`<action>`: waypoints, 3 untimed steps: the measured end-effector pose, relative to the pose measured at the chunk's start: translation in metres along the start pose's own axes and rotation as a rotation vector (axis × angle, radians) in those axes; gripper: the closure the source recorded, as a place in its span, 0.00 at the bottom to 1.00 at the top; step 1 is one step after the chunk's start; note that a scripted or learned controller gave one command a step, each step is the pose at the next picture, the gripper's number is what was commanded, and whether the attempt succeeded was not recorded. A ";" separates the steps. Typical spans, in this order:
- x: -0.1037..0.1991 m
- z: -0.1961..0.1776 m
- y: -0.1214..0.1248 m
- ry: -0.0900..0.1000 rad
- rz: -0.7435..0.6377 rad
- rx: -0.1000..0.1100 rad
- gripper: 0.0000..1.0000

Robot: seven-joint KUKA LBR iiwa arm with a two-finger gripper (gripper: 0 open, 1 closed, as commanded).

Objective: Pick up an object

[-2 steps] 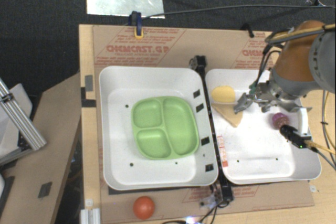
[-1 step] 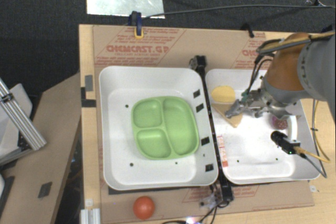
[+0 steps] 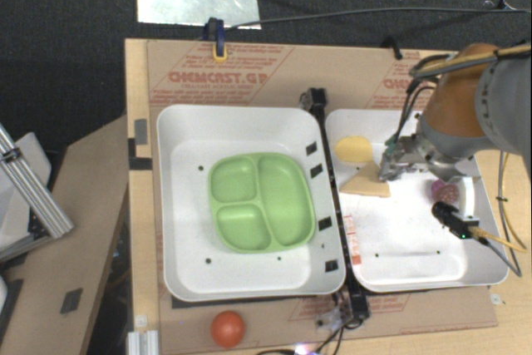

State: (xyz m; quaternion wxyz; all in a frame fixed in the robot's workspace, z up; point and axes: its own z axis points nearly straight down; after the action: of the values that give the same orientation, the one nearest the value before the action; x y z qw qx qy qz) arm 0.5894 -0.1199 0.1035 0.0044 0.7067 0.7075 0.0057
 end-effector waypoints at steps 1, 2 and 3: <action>-0.006 -0.049 -0.006 -0.003 0.002 0.011 1.00; -0.010 -0.113 -0.002 -0.004 -0.002 0.006 1.00; -0.010 -0.147 0.000 -0.003 -0.003 0.009 1.00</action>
State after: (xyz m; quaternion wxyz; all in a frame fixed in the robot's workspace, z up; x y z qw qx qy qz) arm 0.5873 -0.1299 0.2506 0.0024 0.7056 0.7086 0.0016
